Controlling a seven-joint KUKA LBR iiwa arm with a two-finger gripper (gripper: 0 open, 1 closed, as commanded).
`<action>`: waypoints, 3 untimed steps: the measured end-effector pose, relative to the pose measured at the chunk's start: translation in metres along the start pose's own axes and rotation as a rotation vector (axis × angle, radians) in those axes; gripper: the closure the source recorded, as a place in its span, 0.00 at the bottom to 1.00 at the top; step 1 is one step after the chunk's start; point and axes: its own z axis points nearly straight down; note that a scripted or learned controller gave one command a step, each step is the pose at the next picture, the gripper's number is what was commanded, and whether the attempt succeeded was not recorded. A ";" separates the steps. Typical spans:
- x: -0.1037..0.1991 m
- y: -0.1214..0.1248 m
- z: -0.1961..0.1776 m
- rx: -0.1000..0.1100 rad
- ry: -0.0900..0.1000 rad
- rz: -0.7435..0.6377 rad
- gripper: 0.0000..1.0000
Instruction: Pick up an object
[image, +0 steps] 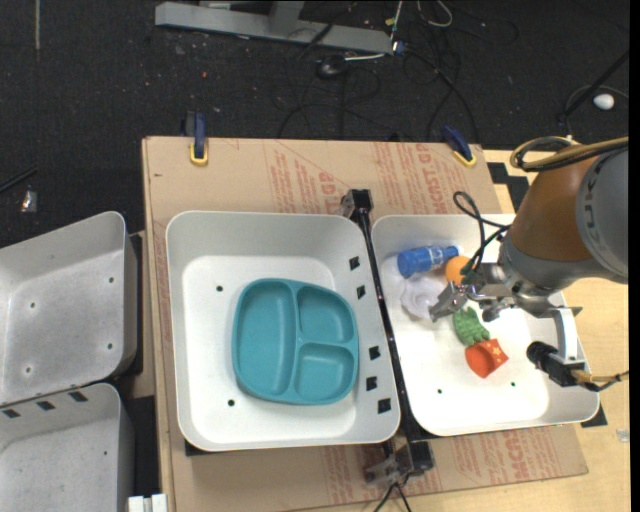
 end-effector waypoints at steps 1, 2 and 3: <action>0.000 0.000 0.031 -0.004 -0.001 0.000 0.00; 0.000 0.000 0.020 -0.005 -0.001 0.000 1.00; -0.009 -0.003 -0.032 -0.009 -0.002 0.000 1.00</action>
